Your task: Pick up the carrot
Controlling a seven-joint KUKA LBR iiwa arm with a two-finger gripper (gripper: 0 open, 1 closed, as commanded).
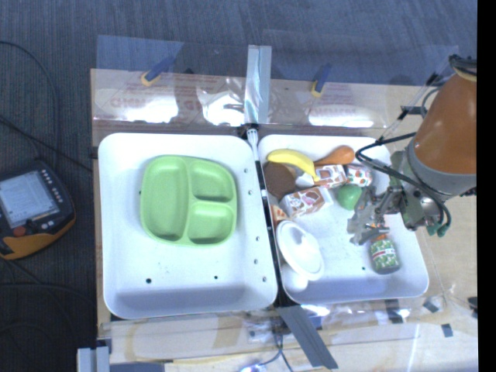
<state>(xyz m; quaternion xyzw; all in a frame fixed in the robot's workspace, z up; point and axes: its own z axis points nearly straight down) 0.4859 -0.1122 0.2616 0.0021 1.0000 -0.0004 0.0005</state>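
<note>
Carrot first: the orange tapered carrot [339,155] lies at the far edge of the right white bin [411,285], just beside the yellow banana [292,161] and touching the small printed cartons [322,178]. I see my grey gripper [370,222] low over the middle of that bin, well apart from the carrot, close to a green ball [349,197] and a small green-labelled jar [384,255]; whether it is clenched or released I cannot tell. A white lidded cup [299,248] sits nearer the divider. The left white bin [124,285] holds a light green divided plate [187,200].
</note>
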